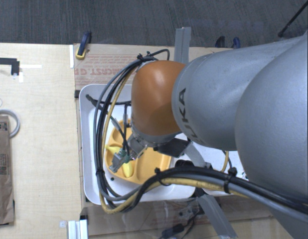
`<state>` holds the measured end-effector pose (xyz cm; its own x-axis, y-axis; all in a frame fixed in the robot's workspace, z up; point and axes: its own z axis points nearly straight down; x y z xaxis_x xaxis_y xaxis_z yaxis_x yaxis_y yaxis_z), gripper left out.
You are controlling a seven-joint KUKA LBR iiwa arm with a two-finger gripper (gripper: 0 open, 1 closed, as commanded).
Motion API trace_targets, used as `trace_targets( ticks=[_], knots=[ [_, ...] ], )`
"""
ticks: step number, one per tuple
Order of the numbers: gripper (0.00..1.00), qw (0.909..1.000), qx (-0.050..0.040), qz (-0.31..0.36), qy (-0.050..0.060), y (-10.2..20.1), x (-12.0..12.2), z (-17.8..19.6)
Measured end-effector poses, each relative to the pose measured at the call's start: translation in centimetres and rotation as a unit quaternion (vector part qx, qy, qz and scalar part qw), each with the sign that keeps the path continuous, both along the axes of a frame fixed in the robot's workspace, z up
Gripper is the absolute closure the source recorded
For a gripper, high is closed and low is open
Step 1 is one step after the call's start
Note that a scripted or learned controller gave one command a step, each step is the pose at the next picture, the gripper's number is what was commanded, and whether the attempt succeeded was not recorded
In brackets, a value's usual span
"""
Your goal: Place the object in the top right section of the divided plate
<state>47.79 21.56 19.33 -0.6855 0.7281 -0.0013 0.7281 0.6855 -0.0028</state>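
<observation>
My gripper (120, 159) hangs low over the left part of the yellow plate (146, 172), which sits in a white bin (89, 148). I cannot tell whether my jaws are spread or pressed together. A small bright yellow object (127, 170) lies on the plate just beside my tip; which section holds it I cannot tell.

Plate (146, 166) orange-yellow; object (127, 171) brighter yellow; bin (88, 133) white; arm (233, 103) grey, orange band.
</observation>
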Motion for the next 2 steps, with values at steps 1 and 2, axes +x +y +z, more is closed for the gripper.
trace_targets(
  ticks=[1, 2],
  knots=[
    [0.0, 1.0, 0.0, 0.0, 0.0, 0.0, 0.0, 0.0],
    [0.0, 0.9991, 0.0002, 0.041, 0.0, 0.7, 0.0, 6.8]
  ],
)
